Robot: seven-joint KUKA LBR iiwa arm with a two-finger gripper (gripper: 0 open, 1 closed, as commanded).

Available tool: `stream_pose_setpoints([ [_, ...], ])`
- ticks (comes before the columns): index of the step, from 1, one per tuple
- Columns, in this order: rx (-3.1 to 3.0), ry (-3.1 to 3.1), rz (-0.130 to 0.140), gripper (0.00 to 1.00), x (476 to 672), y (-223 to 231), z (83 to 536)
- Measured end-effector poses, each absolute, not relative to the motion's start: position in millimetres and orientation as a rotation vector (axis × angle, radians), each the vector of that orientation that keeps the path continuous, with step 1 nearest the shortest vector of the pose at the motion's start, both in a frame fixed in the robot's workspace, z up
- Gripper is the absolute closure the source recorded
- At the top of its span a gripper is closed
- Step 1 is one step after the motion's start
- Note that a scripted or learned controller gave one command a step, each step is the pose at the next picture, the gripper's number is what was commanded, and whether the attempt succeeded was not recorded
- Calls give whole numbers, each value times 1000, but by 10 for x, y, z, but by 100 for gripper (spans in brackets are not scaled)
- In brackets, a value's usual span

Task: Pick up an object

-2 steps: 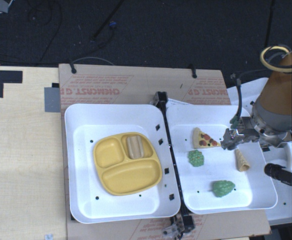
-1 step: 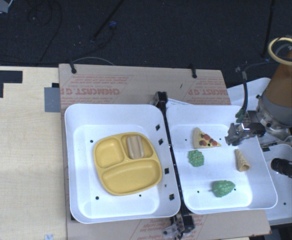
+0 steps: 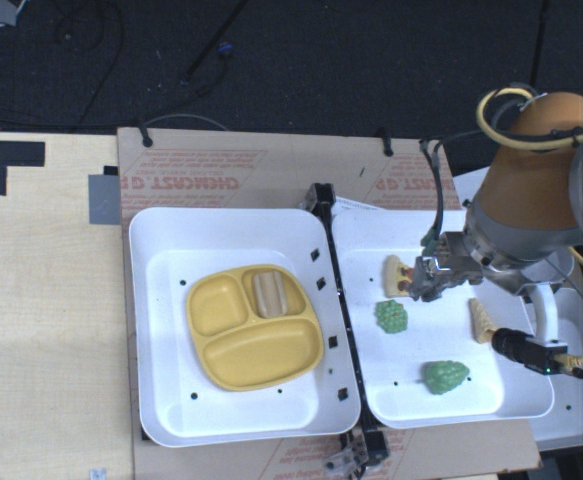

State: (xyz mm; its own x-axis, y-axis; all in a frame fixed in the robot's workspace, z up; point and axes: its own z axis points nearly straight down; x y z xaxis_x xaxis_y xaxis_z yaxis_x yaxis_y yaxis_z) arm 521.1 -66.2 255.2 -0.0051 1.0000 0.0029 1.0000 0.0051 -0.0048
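The grey arm with the orange band reaches in from the right over the right-hand shallow white bin; its claw hangs low above the bin's upper left part, just beside a small tan, biscuit-like piece, and whether it touches that piece cannot be told; nor can I tell whether the claw is spread or pressed together, the view being too blurred there. In the same bin lie a small green bumpy lump below the claw, a larger green leafy lump nearer the front edge, and a tan cone-shaped piece to the right. The left-hand shallow white bin holds a yellow plastic three-part tray; a pale beige ridged block sits in its upper right compartment. Both bins rest on a brown cardboard sheet on the table.
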Motion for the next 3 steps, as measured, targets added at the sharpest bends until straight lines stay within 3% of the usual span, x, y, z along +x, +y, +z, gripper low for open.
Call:
stream_pose_setpoints([
  [1, -2212, -2222, 4, 100, 5173, -127, 2376],
  [3, -2212, -2226, 3, 100, 5113, 935, 2448],
])
